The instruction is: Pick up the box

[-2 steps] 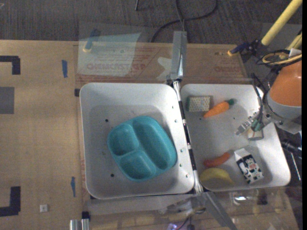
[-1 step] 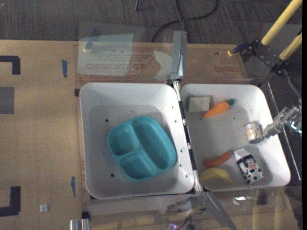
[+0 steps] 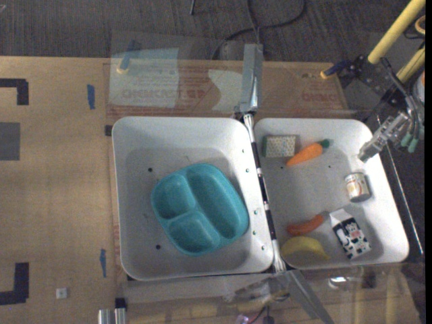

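Observation:
The box (image 3: 351, 236) is a small white carton with a black cow pattern. It lies flat near the front right corner of the right bin (image 3: 395, 208). My gripper (image 3: 375, 147) hangs over the bin's back right edge, tilted down to the left. It is well behind the box and apart from it. A small tin can (image 3: 356, 186) lies between the gripper and the box. Nothing is visibly held.
The right bin also holds a green-and-yellow sponge (image 3: 280, 145), a carrot (image 3: 307, 153), a red sausage-like piece (image 3: 306, 225) and a yellow banana-like fruit (image 3: 304, 249) just left of the box. A teal divided plate (image 3: 198, 208) lies in the left bin (image 3: 135, 147).

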Controlling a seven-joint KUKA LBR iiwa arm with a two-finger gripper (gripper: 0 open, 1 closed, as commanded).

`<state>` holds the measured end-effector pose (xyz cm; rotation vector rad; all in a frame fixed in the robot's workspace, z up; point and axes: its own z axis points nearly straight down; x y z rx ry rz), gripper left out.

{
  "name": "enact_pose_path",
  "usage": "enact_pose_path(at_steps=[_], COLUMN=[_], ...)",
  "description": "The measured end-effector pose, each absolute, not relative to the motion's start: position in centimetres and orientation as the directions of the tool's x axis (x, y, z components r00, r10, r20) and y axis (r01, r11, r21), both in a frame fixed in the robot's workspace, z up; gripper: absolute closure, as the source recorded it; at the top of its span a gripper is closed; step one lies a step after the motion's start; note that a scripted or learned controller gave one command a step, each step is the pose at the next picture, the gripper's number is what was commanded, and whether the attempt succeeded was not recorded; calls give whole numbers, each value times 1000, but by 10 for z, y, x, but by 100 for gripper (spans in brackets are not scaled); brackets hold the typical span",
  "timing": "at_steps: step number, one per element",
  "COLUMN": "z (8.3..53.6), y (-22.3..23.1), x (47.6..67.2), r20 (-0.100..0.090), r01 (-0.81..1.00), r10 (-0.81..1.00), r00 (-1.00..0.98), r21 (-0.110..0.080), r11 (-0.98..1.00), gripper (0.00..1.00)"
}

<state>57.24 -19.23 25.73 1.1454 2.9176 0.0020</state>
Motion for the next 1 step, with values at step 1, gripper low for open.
enact_pose_path(at_steps=[1], z=[263], y=[-197], x=[650], r20=[-7], r01=[756], r10=[756], r00=[-655], r21=[4], r11=[655], gripper=[100])
